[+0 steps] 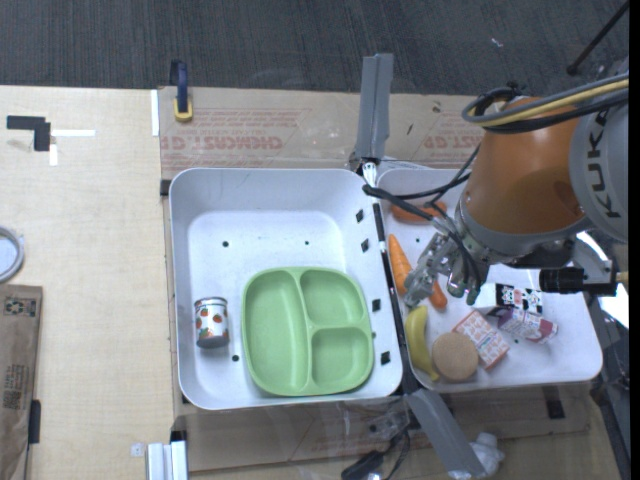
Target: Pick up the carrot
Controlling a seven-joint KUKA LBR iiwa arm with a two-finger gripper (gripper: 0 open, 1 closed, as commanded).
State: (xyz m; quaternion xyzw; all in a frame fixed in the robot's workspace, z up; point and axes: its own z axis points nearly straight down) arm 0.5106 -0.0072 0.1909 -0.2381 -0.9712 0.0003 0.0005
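The carrot [399,259] is a slim orange stick lying lengthwise along the left wall of the right bin [575,363]. My gripper [446,274] hangs low over that bin, just right of the carrot's lower half and very close to it. A small orange piece [437,294] shows at the gripper's lower edge; I cannot tell if it belongs to the carrot. The orange-banded wrist [525,183] hides the bin's back middle.
The right bin also holds a banana [417,338], a round brown bun [455,356], a pink box [483,336], a small packet [524,309] and another orange item [415,211] at the back. The left bin [200,208] holds a green divided plate [305,330] and a small can [211,323].
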